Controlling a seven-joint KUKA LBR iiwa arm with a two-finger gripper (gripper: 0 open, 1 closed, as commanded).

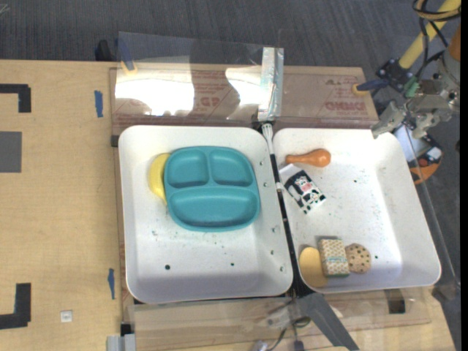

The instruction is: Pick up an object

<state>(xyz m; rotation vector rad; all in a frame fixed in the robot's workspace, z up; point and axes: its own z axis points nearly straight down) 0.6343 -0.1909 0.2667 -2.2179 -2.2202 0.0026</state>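
Orange drumstick (309,157) seen lying in right bin (380,196) (bulbous end rightward), gripper (409,112) parked beyond the bin's far corner, grip state cannot be told.

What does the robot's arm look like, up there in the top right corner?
It shows as a cluster of grey metal parts beside the right bin, with an orange piece low down, yellow cables looping above and a few blue bits. The end effector is too cluttered to make out.
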